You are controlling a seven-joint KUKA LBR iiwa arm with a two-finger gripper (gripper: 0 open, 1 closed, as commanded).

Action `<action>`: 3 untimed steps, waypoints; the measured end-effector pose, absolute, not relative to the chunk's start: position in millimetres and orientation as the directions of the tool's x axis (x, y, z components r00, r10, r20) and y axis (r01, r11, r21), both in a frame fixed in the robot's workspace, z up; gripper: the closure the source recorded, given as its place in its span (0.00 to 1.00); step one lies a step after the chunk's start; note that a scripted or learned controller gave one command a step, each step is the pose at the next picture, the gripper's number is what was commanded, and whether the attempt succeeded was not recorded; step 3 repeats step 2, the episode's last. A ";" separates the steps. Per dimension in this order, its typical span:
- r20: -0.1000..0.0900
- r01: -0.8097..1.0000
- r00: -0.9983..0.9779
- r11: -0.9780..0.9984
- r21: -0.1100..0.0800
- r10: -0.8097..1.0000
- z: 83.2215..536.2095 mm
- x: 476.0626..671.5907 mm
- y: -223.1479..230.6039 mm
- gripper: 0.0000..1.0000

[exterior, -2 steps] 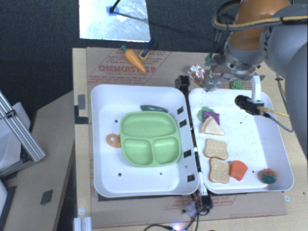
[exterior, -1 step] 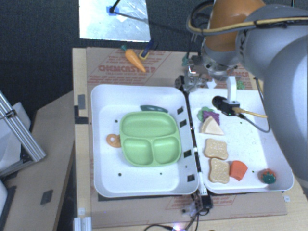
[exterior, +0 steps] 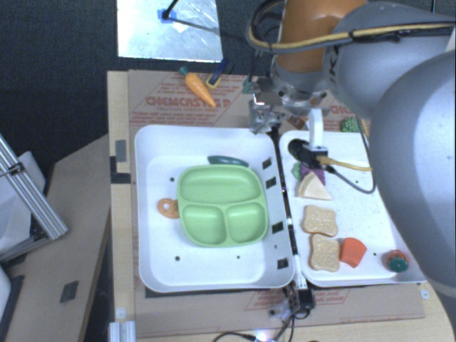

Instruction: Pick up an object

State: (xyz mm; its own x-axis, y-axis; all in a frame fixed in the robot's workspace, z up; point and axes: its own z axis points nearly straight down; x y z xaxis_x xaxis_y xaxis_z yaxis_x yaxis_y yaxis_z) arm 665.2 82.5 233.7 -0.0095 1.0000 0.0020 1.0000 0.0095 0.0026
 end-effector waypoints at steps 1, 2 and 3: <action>0.000 1.000 -0.006 0.006 0.002 1.000 232.4 663.4 104.2 1.00; 0.000 1.000 -0.001 0.001 0.001 1.000 217.2 651.6 96.5 1.00; 0.000 1.000 -0.001 0.001 0.001 1.000 217.2 651.6 96.5 1.00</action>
